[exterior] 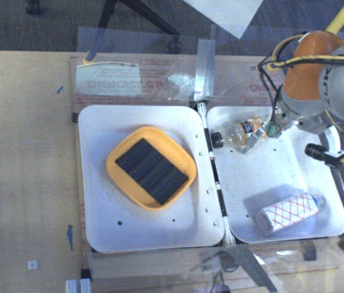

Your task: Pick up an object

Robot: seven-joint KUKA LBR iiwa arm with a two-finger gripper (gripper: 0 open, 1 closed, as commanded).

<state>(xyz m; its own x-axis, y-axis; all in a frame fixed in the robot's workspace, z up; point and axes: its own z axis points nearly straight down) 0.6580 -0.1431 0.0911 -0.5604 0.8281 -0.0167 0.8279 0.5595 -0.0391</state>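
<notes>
where it lies sideways, the clear bottle [240, 134] has a black cap.

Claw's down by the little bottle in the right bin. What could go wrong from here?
1. The small clear bottle lies on its side near the right bin's back wall and the divider; it may roll or squirt away from the claw.
2. The claw sits at the bottle's base end, so a grip may be off-center and tip out.
3. The arm's loose cables hang close above.
</notes>
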